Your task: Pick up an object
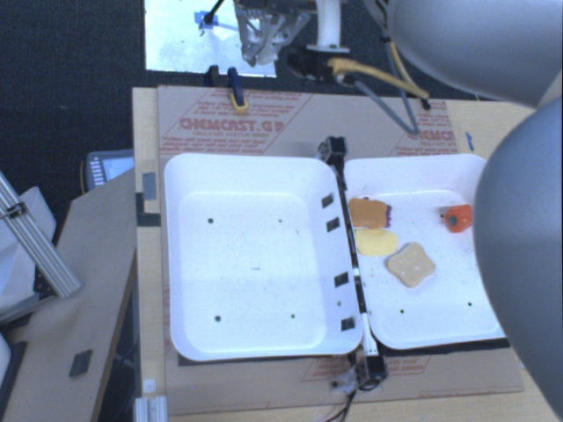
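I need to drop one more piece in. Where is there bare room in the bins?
The left bin has a bare floor, wall to wall. In the right bin the front strip is free; behind it crowd the toast slice, yellow piece, orange-brown piece and red piece.

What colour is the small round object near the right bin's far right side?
Orange-red, seen in the camera view.

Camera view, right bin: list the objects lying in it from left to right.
Orange-brown piece with a purple edge → tan bread-like slice → small red-orange object with a green tip. A yellow flat piece lies just under the first, overlapping its span, so I leave it unplaced.
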### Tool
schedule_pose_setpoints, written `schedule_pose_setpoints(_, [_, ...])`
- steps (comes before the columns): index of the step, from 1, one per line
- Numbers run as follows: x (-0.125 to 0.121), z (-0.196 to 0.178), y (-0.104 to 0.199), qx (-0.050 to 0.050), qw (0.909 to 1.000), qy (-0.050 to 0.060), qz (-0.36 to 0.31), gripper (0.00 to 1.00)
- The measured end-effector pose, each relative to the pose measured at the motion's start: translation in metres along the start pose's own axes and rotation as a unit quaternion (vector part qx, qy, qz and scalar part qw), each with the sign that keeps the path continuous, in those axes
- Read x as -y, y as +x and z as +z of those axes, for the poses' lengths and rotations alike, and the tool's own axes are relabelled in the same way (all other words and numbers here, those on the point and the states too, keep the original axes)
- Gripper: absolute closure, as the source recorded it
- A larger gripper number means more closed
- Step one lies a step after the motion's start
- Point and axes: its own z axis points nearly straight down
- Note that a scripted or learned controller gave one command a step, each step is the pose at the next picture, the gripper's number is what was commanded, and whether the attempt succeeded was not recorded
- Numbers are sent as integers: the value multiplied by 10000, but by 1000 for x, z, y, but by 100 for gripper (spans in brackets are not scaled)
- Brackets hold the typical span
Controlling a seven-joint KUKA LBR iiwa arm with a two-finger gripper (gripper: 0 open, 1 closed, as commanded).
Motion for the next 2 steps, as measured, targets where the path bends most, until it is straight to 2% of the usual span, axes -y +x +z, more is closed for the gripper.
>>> schedule_pose_setpoints(1, [96, 7, -2, 7, 10000, 19, 4, 100])
schedule_pose_setpoints(2, [73, -70, -4, 0, 10000, -35, 16, 100])
